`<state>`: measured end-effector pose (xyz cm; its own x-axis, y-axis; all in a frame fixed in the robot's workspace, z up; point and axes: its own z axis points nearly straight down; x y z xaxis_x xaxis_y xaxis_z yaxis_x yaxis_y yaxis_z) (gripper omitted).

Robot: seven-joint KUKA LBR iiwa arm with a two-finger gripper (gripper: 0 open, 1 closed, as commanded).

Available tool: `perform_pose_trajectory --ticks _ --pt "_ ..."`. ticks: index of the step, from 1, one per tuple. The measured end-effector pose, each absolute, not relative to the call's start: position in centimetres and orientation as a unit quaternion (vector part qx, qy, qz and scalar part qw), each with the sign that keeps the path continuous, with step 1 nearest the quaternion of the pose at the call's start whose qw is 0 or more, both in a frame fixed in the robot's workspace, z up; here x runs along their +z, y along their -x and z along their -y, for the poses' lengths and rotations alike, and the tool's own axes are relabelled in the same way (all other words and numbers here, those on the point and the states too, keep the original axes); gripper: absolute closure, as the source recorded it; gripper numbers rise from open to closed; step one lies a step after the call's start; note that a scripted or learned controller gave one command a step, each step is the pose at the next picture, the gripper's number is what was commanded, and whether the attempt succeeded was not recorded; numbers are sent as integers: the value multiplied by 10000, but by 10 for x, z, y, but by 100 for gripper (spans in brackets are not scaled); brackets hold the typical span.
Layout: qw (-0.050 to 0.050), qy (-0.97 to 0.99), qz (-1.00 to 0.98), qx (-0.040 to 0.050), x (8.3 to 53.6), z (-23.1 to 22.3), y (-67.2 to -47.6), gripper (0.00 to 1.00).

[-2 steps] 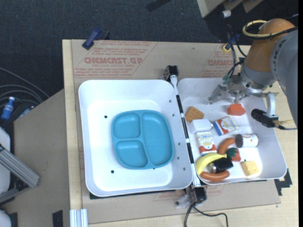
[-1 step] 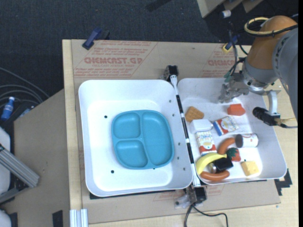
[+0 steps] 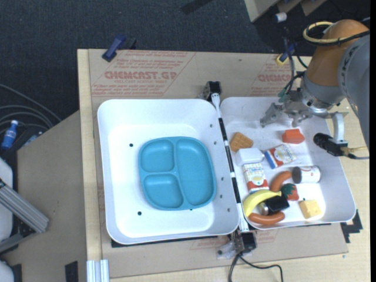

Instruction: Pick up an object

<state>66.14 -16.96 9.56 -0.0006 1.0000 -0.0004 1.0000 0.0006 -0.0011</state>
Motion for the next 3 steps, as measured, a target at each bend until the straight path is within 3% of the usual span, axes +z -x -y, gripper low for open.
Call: perform_pose_trajectory --ticks 1,2,3 --pt "-10 7070 7072 -1 85 177 -667 0" --pt "-26 7068 7074 -6 96 177 -668 100" --pt "-24 7067 7075 -4 96 177 -668 0"
